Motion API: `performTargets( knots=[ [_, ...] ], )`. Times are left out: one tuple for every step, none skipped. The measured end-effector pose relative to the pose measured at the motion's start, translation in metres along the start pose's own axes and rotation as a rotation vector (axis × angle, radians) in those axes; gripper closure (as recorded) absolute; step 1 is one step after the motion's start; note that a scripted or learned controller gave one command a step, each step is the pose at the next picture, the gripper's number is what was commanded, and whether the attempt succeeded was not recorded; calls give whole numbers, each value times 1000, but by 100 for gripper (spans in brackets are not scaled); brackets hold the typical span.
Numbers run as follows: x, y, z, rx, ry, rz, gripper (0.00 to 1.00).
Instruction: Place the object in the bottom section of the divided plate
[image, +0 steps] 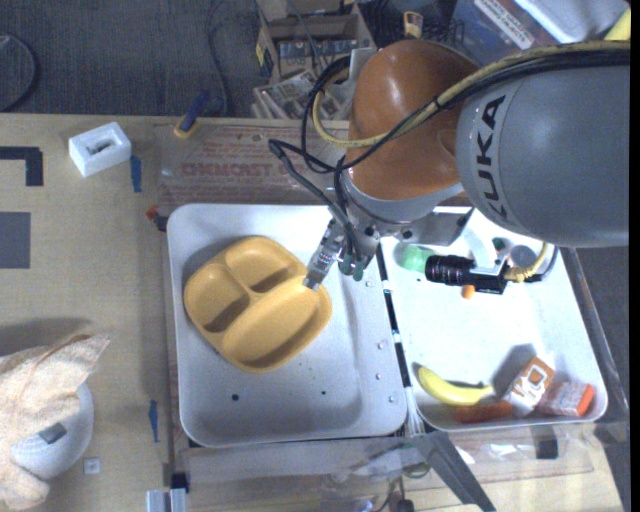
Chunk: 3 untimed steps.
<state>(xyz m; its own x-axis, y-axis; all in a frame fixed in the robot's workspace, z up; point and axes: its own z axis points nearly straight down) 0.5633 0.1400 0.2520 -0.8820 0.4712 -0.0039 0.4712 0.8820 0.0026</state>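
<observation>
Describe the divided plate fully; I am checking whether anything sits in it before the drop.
The divided plate is yellow, apparently matte plastic, with rounded corners and raised ridges splitting it into two small sections and one large section. It lies flat, turned at an angle, in the left white bin. Nothing is visible in any section. The end effector hangs at its right edge; whether it touches the rim cannot be told.

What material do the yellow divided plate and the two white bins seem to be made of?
The divided plate looks like moulded plastic, matte to satin: one even yellow colour, rounded ridges, soft highlights. The left bin and right bin seem to be thin white plastic or painted sheet; the smooth, faintly glossy walls leave this open.
</observation>
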Motion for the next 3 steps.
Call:
performTargets(
  knots=[
    [5, 55, 47, 0, 1, -110, 100],
    [-10, 44, 17, 0, -1, 73, 100],
    [-16, 54, 31, 0, 0, 163, 100]
  ],
)
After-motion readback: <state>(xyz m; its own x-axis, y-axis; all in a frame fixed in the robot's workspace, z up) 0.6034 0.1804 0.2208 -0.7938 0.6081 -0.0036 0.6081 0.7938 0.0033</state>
